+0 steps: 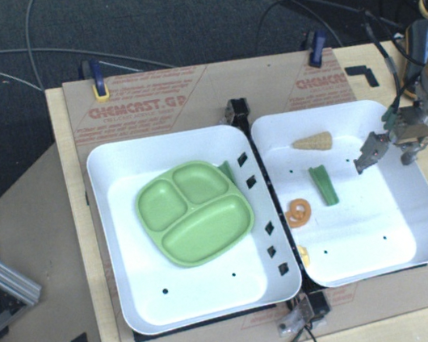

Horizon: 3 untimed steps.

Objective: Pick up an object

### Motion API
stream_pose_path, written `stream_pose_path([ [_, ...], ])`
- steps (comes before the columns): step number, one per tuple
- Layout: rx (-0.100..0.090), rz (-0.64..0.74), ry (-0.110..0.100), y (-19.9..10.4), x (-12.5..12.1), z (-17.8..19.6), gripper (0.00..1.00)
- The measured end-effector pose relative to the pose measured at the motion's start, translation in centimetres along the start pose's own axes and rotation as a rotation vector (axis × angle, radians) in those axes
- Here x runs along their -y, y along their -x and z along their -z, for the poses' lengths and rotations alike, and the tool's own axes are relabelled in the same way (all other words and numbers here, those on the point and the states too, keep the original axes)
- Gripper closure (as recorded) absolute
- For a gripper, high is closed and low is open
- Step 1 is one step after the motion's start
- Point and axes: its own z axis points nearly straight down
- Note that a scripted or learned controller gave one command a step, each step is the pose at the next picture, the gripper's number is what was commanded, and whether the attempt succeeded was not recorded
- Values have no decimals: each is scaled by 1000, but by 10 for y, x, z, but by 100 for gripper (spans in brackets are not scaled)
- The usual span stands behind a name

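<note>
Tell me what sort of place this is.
Probably a robotics lab bench set up for pick-up trials: two white bins clamped to a board, toy items like a green divided plate and an ice-cream cone, and loose cables across the floor.

Fixed overhead cam, slanted down, prob. mid-range, both bins (121,248).

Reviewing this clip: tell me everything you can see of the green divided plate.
The green divided plate is a pale green tray, plastic by its look, with rounded corners and three compartments: two small ones at the far side, one large one nearer the camera. It lies flat, upright and turned at a slant, on the floor of the left bin, nearer that bin's right wall. All three compartments look bare. The gripper is over the other bin, well clear of it.
</note>
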Motion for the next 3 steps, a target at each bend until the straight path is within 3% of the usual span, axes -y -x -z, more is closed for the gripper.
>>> stream_pose_path([
  [1,2,3,12,0,-2,6,0],
  [3,1,3,8,5,-12,-90,0],
])
